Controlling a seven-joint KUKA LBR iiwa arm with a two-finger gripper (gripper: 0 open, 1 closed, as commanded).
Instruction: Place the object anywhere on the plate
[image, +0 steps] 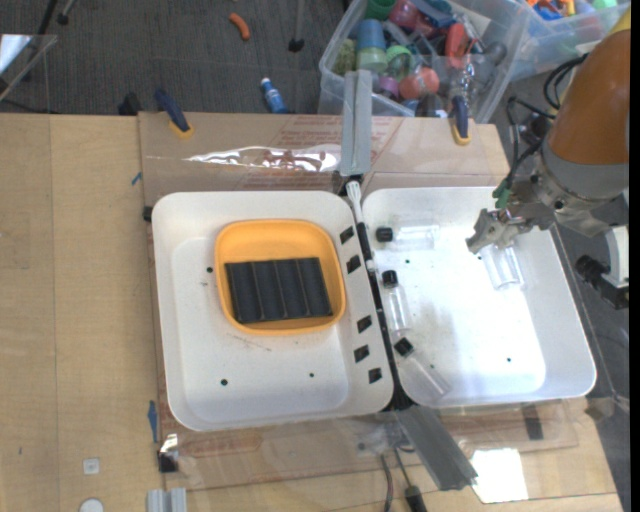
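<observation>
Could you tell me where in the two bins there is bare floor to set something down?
Right bin: its lower half lies bare; the gripper crowds the upper right. Left bin: the plate with its dark ridged block fills the middle, leaving a strip below.

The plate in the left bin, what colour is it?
Orange plate, seen in the camera view.

Clear plastic tub (440, 45) heaped with bright toys behind wooden desk (70, 300); blue clamps (172, 112) gripping cardboard sheet (250, 145).
</observation>
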